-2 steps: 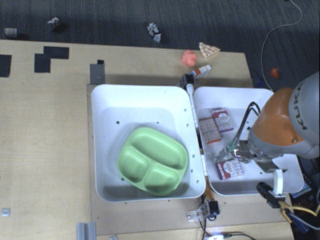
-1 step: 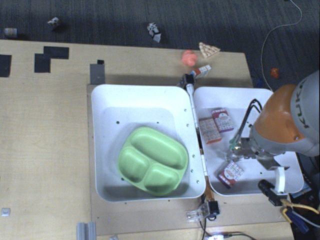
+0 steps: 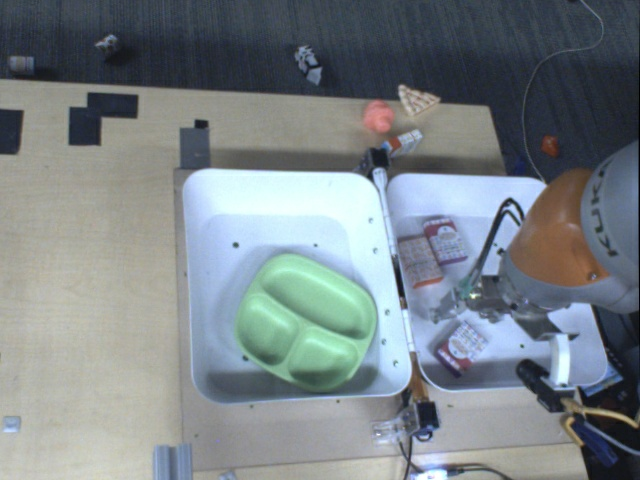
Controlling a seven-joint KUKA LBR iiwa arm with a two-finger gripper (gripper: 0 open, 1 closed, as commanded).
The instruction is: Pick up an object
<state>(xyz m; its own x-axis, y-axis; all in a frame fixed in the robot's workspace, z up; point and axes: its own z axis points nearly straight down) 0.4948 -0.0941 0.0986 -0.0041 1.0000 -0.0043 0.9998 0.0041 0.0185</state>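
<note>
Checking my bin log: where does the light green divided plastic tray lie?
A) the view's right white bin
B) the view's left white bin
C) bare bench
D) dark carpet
B: the light green divided plastic tray rests inside the white bin on the view's left.

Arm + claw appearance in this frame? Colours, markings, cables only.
The arm is rounded and grey, with a wide orange band above the wrist. Dark lettering sits on the grey shell, cut off by the frame edge. A thin black cable loops from the wrist. The claw is small and silvery metal, with a faint greenish glint.
</note>
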